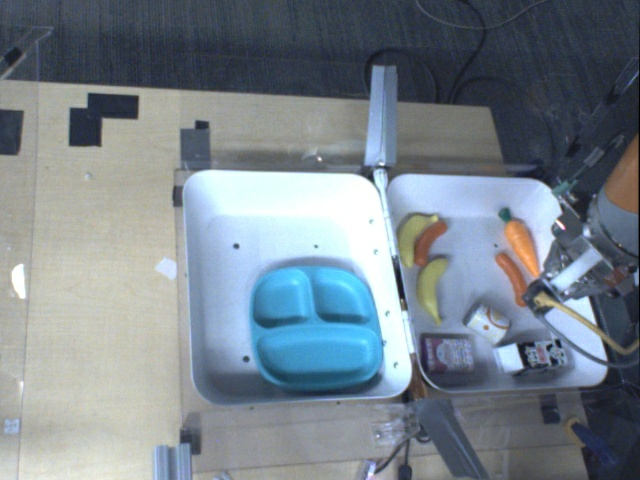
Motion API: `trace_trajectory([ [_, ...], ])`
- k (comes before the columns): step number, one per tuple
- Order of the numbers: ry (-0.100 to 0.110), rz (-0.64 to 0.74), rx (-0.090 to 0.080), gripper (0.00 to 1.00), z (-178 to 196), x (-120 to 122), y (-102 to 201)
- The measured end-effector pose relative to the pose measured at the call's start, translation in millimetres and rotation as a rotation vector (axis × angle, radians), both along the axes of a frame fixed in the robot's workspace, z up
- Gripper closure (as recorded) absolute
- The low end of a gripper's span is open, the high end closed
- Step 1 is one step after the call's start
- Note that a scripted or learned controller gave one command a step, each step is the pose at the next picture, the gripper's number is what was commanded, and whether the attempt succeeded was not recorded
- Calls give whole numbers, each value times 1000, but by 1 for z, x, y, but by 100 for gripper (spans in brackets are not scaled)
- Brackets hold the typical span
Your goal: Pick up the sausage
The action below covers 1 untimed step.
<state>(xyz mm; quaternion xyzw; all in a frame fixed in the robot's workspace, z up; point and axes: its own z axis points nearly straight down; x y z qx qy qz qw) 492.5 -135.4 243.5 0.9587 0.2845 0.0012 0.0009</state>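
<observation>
Orange-red sausage (510, 277) partly behind the claw (541, 296), claw's grip impossible to make out.

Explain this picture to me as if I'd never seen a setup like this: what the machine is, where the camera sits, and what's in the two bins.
One fixed camera looks down at a slant on a bench with two shallow white bins. The grey machine at the right edge is a robot arm; its gripper hangs over the right bin, near its right side. I see nothing held in it.

The left bin holds a blue divided plate.

The right bin holds two bananas with a reddish sausage between them, a carrot, an orange piece beside it close to the gripper, a small can, a dark packet and a small carton.
</observation>
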Motion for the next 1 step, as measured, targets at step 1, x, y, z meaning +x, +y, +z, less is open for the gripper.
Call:
trace_trajectory([
  [1, 1, 144, 2, 100, -42, -1, 66],
])
